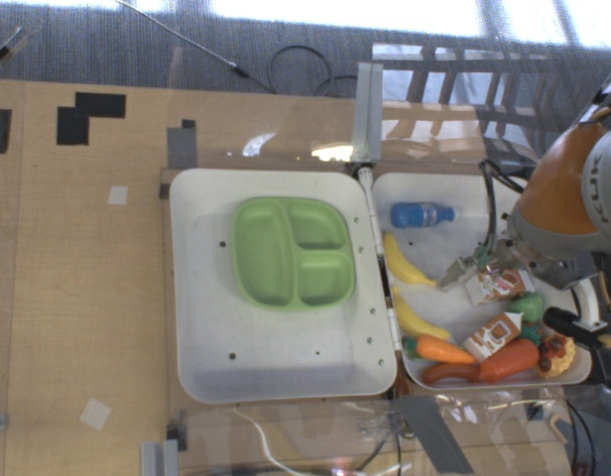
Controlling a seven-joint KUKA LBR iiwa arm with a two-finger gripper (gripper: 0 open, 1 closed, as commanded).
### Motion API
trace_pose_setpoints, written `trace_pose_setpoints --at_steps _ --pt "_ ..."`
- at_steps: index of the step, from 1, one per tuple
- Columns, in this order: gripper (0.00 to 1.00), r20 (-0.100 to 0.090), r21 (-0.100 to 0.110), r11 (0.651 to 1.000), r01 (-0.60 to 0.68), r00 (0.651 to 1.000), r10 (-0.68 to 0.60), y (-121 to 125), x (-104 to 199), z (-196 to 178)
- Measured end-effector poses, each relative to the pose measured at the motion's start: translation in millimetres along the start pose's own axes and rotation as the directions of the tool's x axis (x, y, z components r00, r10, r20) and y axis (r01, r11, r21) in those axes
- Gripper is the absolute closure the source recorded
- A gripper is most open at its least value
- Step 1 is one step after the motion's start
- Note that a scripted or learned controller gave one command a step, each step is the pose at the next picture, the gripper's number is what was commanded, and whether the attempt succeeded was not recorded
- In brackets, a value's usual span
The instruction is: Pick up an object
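The arm reaches in from the right and sets the gripper [471,266] low inside the right bin [439,191], between the upper banana [403,263] and a small carton [501,285]. The view is too small and cluttered here to tell how the gripper is set, and nothing can be confirmed between its parts.

Candidate objects all lie in the right bin: a blue bottle [421,214] near the far wall, a second banana [417,318], a carrot [445,349], a second carton [492,334], and a sausage [447,372] along the near edge. The left bin [201,266] carries a green divided plate [293,252].

Probable faults from this position:
- The gripper sits between objects, not over one; closing here may catch nothing.
- The curved banana may roll or slip out sideways.
- Tight packing may cause a neighbouring object to be nudged or dragged.
- The light carton may tip instead of seating.
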State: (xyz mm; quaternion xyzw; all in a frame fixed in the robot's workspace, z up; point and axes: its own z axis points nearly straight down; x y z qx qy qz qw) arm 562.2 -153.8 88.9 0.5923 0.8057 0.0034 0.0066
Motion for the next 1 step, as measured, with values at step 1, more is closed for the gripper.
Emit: trace_pose_setpoints --at_steps 1 --pt "1.0 0.001 -0.004 1.0 0.008 1.0 -0.008 3.3 0.1 -10.2"
